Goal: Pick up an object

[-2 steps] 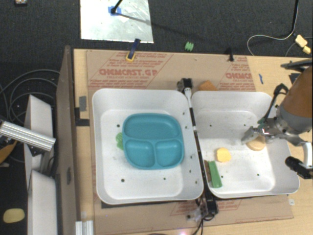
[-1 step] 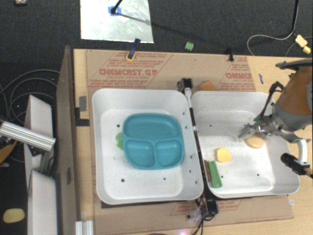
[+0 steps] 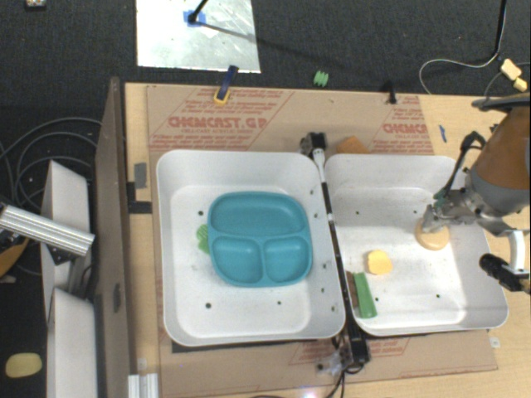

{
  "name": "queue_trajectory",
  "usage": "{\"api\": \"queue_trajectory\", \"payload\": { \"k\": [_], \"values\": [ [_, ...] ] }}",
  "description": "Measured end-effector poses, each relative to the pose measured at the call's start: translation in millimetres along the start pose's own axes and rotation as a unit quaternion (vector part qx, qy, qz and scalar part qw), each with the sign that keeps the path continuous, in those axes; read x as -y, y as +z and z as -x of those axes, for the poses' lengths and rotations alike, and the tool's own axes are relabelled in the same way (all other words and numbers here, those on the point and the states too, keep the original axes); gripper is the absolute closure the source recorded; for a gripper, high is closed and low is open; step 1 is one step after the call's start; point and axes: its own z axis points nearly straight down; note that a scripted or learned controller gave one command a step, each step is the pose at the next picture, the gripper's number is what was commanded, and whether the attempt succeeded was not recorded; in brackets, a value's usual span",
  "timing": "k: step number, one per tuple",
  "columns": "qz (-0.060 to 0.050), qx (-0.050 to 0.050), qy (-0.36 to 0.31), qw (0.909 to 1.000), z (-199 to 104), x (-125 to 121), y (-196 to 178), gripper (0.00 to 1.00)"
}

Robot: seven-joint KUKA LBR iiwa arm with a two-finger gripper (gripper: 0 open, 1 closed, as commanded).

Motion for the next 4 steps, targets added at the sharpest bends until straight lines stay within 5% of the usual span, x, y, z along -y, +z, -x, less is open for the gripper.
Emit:
{"api": "queue_trajectory", "payload": {
  "k": [1,2,3,4],
  "values": [
    [-0.001,0.000,0.000,1.0000,0.1,0.9,1.2,0.00],
    [-0.009,-0.002,0.002,1.0000,-0.7,9.5,-9.7,0.00],
    [-0.006,0.000,0.002,1.0000,0.0,12.4,14.5,0.00],
    [-0.001,0.002,0.001,1.0000,1.7,9.0,0.2,1.00]
  ]
}}
